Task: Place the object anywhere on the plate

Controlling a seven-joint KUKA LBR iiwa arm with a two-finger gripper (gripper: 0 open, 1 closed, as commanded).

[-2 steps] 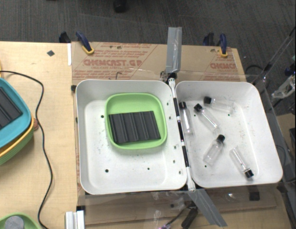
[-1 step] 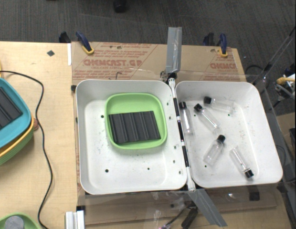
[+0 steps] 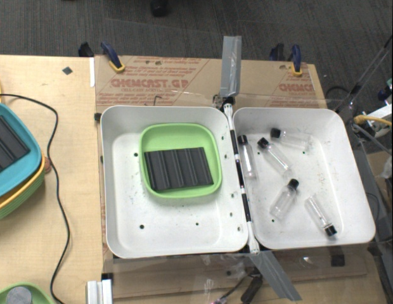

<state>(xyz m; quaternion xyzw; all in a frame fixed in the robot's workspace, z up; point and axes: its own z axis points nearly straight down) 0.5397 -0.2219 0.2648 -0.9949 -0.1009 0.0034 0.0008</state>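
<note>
A light green square plate (image 3: 213, 143) lies in the left white bin (image 3: 120, 220), toward its back. A dark grey ridged mat (image 3: 179, 168) covers the plate's floor. In the right white bin (image 3: 348, 170) lie several clear vials with black caps. One vial (image 3: 246, 158) rests along the bin's left wall. Another vial (image 3: 273, 154) lies just right of it, and a third (image 3: 290, 137) sits near the back. Two more vials (image 3: 283, 199) (image 3: 321, 215) lie toward the front right.
Both bins sit on brown cardboard (image 3: 158, 78) held by blue clamps (image 3: 111, 56). On the wooden table at the left stands a stack of teal and green dishes (image 3: 16, 163), with a black cable (image 3: 57, 170) looping past it. A grey strip (image 3: 231, 68) stands behind the bins' joint.
</note>
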